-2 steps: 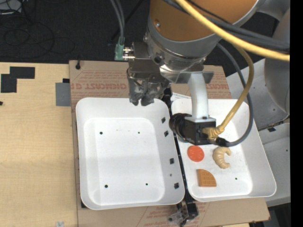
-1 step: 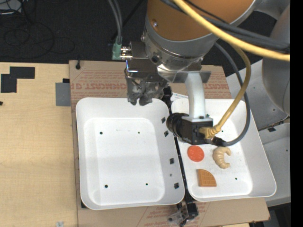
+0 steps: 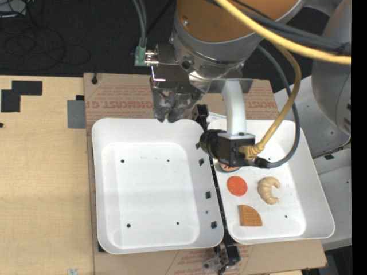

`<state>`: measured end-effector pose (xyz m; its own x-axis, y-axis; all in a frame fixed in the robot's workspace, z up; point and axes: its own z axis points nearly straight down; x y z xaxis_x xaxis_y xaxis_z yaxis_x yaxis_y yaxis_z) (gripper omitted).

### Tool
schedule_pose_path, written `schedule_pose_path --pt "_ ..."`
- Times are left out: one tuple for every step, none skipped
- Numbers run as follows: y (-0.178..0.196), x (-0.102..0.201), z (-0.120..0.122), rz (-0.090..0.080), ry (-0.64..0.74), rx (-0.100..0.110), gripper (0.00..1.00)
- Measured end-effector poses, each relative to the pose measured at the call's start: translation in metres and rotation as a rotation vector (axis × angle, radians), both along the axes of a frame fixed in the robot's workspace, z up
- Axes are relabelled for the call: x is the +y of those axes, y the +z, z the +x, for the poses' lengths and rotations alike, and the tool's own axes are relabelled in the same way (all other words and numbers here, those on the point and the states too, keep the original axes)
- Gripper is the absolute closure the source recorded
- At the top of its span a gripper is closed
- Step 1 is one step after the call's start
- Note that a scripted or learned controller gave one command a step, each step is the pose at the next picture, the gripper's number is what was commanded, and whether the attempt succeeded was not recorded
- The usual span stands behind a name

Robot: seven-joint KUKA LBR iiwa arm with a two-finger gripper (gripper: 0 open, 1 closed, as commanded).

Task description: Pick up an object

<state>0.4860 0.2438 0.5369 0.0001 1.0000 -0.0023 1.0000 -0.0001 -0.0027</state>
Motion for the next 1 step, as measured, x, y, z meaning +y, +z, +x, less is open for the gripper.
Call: schedule_pose_path --pt "-0.0434 -0.0011 -0.0107 -0.002 0.001 0.005 1.0"
